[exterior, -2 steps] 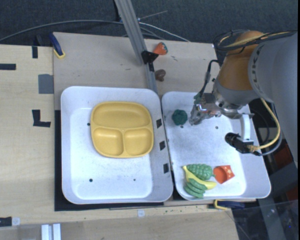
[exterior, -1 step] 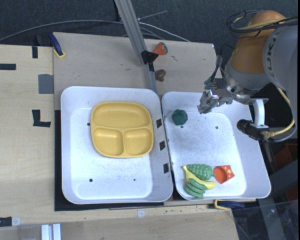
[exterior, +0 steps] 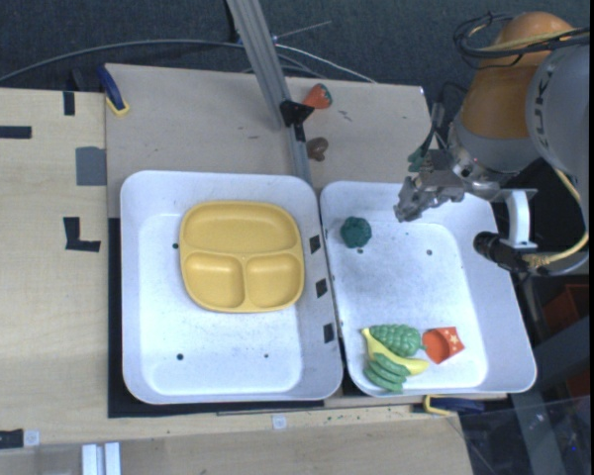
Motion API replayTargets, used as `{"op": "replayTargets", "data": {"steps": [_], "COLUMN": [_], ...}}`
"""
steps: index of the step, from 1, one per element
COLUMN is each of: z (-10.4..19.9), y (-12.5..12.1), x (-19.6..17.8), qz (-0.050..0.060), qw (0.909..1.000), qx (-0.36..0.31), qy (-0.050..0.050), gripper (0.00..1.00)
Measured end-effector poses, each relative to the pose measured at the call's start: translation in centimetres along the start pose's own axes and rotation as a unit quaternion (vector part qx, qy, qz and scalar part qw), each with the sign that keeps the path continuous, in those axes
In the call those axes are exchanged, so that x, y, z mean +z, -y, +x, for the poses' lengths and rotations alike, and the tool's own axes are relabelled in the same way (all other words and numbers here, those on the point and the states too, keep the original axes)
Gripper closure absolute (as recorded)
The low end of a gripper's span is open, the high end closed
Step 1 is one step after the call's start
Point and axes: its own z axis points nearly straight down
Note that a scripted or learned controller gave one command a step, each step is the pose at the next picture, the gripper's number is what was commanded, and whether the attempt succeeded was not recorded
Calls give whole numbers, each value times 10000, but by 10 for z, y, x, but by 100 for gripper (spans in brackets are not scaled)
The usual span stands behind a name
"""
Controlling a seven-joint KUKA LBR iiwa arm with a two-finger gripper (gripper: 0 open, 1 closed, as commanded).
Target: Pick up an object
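Observation:
In the right bin (exterior: 495, 295) a dark green round object (exterior: 355, 232) lies near the far left corner. At the near edge lies a cluster: a green bumpy piece (exterior: 396, 339), a yellow banana shape (exterior: 408, 364), a green ridged piece (exterior: 384, 373) and a red block (exterior: 443, 344). My gripper (exterior: 414, 204) hangs over the bin's far edge, to the right of the dark green object and apart from it. I see nothing between its fingers.
The left bin (exterior: 158, 364) holds a yellow divided tray (exterior: 243, 255). A grey metal pole (exterior: 262, 47) slants across the bench behind the bins. A small orange item (exterior: 319, 95) and a brown one (exterior: 318, 148) lie on the bench beyond the bins.

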Motion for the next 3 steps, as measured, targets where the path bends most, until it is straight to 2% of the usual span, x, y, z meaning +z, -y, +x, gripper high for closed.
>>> {"op": "replayTargets", "data": {"steps": [3], "z": [149], "y": [1], "x": [14], "qz": [15], "qw": [10000], "qx": [-25], "qy": [-1], "gripper": [100]}}
